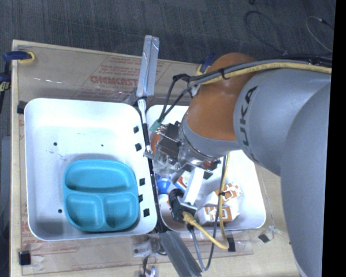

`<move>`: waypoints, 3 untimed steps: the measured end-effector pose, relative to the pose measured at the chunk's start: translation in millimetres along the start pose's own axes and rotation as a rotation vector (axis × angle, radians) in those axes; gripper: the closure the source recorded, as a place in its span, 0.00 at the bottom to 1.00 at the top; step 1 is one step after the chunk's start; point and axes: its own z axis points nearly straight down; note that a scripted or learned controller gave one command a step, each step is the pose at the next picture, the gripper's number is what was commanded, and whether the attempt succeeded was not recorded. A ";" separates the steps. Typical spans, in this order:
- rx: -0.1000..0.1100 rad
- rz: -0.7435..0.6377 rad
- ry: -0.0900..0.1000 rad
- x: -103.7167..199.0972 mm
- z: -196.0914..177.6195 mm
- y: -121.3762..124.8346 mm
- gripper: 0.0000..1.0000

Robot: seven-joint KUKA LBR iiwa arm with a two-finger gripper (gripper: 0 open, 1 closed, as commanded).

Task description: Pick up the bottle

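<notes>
arm [261,116] low over right bin [251,217] | blue divided tray [100,195] in left bin [40,134] | orange-white packet [226,202] near-right

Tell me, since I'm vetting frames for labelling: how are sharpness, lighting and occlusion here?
Camera view: even, soft lighting, no harsh glare on the left bin; the blue tray is crisp with a faint shadow; the arm looms large, hiding much of the right bin, whose contents look cluttered and hard to tell apart.

tray [102,195] in left bin [40,128] | carton [224,204] in right bin [256,209]
</notes>
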 end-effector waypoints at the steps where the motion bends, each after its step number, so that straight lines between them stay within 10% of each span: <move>1: -0.003 -0.169 0.001 -54.7 33.3 25.7 1.00; 2: -0.002 -0.118 0.000 27.3 48.7 -13.9 1.00; 3: -0.006 -0.335 0.001 77.9 -117.9 -6.5 1.00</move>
